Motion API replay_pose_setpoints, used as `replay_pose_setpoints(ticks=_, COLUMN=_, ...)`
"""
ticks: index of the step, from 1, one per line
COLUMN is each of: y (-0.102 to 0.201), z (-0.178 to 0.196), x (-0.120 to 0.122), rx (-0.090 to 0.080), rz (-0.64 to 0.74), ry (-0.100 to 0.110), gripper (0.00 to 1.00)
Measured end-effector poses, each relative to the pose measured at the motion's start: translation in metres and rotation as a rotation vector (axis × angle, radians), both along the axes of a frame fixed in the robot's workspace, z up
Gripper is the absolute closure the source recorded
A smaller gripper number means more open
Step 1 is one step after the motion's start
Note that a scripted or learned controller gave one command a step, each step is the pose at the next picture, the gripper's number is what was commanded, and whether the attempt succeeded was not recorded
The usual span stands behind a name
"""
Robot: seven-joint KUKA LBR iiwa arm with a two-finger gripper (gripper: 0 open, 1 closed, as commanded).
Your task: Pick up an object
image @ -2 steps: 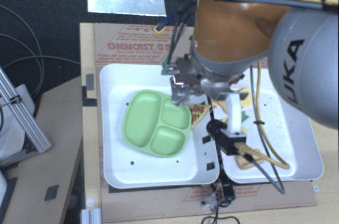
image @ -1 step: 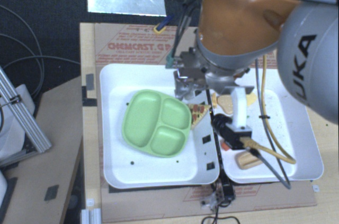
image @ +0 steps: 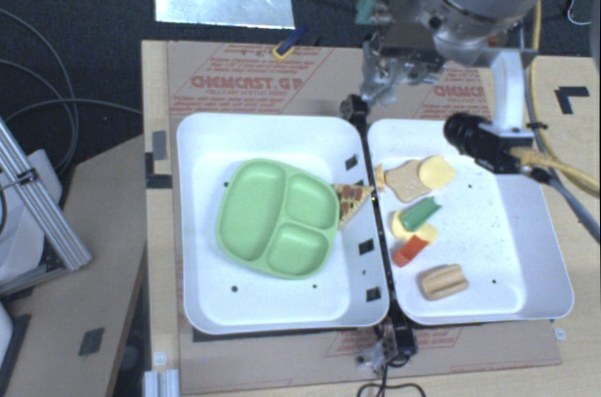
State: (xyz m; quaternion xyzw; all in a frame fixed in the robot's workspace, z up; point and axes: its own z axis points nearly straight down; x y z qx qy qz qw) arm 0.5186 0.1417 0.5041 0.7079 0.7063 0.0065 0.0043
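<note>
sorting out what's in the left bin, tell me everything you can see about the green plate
The green plate is a pale green, matte, plastic-looking divided tray with rounded corners and three compartments: one large on the left, two smaller on the right. It lies flat, right side up and slightly rotated, in the middle of the left bin. Its compartments hold nothing. A pizza slice toy touches its right edge, near the divider between the bins.

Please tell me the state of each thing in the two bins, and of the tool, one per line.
Green plate: upright in the left bin, compartments bare.
Pizza slice: flat, beside the plate's right edge.
Bread slice: flat in the right bin.
Yellow round piece: lying next to the bread.
Bread roll: lying apart, near the front.
Tool: above the bins' far edge, holding nothing visible.
</note>
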Motion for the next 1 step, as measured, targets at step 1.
replay_pose_setpoints(ticks=1, y=-0.0198, z=-0.101, x=-0.0339, rx=-0.005, rz=0.001, ry=0.023, gripper=1.0)
